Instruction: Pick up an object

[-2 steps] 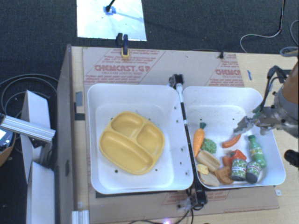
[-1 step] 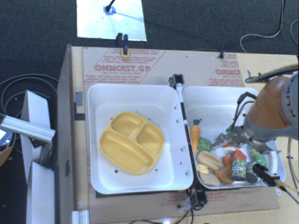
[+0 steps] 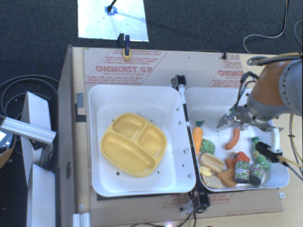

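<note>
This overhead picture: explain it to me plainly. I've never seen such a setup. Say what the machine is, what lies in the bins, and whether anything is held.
One fixed camera looks down at a slant on a bench. The grey and orange shape at right is a robot arm; its gripper hangs over the right bin. That bin holds toy food: a carrot, a sausage, broccoli, bread and two small bottles. The left bin holds a yellow divided tray. Nothing is seen between the gripper's fingers, so nothing has been picked up yet.
</note>
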{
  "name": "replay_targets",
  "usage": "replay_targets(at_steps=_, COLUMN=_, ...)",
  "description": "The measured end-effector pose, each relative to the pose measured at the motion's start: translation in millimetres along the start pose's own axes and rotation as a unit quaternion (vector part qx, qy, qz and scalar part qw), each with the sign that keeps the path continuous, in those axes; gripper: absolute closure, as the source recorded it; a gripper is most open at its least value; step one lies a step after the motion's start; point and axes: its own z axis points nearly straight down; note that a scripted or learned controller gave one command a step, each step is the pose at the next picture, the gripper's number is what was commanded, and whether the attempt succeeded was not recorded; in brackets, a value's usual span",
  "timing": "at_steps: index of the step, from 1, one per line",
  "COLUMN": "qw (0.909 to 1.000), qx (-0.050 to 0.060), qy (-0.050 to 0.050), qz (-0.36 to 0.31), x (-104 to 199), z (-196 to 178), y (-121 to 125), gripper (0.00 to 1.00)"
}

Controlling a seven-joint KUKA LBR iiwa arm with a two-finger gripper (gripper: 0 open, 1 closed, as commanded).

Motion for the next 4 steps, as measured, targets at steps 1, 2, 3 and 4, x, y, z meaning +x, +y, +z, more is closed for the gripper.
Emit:
replay_targets(at_steps=1, qw=1.0, qx=0.002, qy=0.001, qz=0.001, x=5.0, z=0.7, y=-69.3, gripper=0.0)
replay_targets(at_steps=2, qw=1.0, qx=0.002, qy=0.001, qz=0.001, x=1.0, z=0.4, y=-103.2, gripper=0.0)
replay_targets(at_steps=3, qw=1.0, qx=0.001, qy=0.0, qz=0.0, x=7.5, z=0.5, y=-52.9, gripper=0.0)
replay_targets(at_steps=4, qw=1.0, qx=0.0, qy=0.0, qz=-0.001, x=36.7, z=0.2, y=65.2, gripper=0.0)
